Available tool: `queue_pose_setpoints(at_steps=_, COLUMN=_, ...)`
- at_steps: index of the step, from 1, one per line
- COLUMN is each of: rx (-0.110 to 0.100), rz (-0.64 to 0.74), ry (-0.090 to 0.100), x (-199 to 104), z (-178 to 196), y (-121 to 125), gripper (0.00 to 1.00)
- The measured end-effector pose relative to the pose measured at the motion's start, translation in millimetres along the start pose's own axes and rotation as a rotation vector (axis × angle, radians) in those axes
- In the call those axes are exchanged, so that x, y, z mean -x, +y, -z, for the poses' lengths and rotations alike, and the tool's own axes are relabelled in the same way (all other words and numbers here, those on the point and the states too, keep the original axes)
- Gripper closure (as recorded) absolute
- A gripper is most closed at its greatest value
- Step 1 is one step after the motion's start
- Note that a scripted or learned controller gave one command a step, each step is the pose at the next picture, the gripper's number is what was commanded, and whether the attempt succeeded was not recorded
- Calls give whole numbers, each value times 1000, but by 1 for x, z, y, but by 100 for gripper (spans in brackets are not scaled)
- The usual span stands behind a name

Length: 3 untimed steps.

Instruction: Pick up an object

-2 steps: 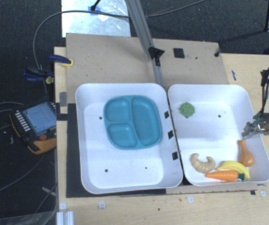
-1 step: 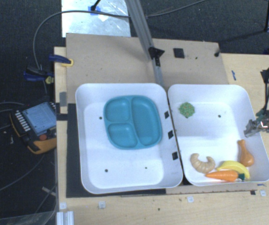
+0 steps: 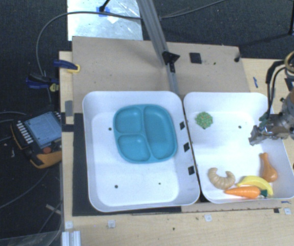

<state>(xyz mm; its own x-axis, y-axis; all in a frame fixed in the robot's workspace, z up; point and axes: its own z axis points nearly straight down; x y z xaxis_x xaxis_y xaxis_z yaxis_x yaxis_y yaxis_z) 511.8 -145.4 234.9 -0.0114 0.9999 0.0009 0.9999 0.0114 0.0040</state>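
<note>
The right bin [image 3: 224,106] holds a green broccoli piece [image 3: 204,120] near its back left. Along its front edge lie a tan croissant-like piece [image 3: 222,178], an orange carrot [image 3: 243,191], a yellow banana [image 3: 258,182] and an orange-brown drumstick [image 3: 268,168]. My gripper [image 3: 258,133] hangs at the bin's right side, above the drumstick and apart from it. I see nothing between its fingers.
The left bin [image 3: 101,183] holds a blue divided plate [image 3: 145,132]. A grey pole [image 3: 154,24] slants down to the back of the bins. Cables, clamps and a handheld device [image 3: 40,137] lie left of the bench.
</note>
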Motion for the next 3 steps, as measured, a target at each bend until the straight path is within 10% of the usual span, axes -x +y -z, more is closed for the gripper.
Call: queue_pose_setpoints(at_steps=3, rx=0, rz=-1, ry=1, x=-153, z=10, y=30, gripper=100)
